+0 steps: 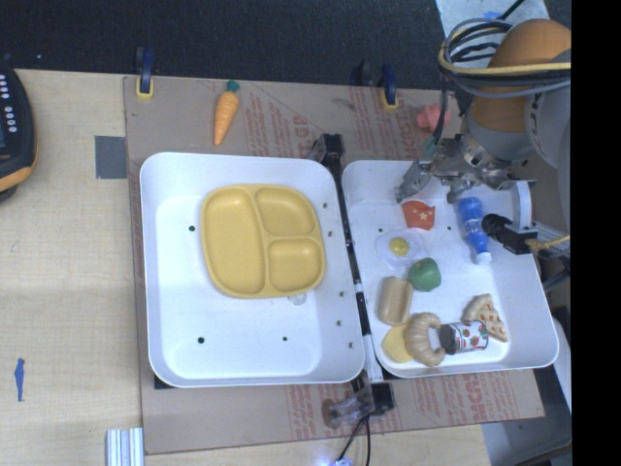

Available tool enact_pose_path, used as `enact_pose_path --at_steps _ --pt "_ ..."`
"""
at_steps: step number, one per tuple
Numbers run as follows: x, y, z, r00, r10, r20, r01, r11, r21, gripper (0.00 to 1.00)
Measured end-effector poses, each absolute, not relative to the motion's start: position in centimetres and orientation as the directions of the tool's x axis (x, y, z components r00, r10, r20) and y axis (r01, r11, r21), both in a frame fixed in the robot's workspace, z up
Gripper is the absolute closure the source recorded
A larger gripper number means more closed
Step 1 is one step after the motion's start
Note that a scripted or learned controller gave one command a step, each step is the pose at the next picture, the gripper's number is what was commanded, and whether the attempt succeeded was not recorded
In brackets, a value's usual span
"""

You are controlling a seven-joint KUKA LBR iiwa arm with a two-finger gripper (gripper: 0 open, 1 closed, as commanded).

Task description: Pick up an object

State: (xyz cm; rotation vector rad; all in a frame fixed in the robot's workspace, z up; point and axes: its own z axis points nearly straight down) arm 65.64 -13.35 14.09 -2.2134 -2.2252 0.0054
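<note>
In the left bin (175,348) lies a yellow tray (262,239).

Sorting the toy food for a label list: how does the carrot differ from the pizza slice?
The carrot is orange with a green top; the pizza slice is tan with red spots. The carrot is long and tapered; the pizza slice is a flat wedge. The carrot lies on the cardboard outside the bins; the pizza slice lies inside the right bin. Both lie untouched.

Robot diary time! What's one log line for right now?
gripper: above red toy | right bin: toys inside | left bin: yellow tray
</note>
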Motion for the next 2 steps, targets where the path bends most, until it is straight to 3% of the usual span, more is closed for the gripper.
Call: enact_pose_path --at_steps 1,2 --pt "65.6 -13.1 8.9 -0.009 1.000 -0.001 1.000 0.009 -0.008 0.00" --pt "65.7 -13.2 10.3 -0.011 1.000 -0.002 1.000 0.011 -0.005 1.00"
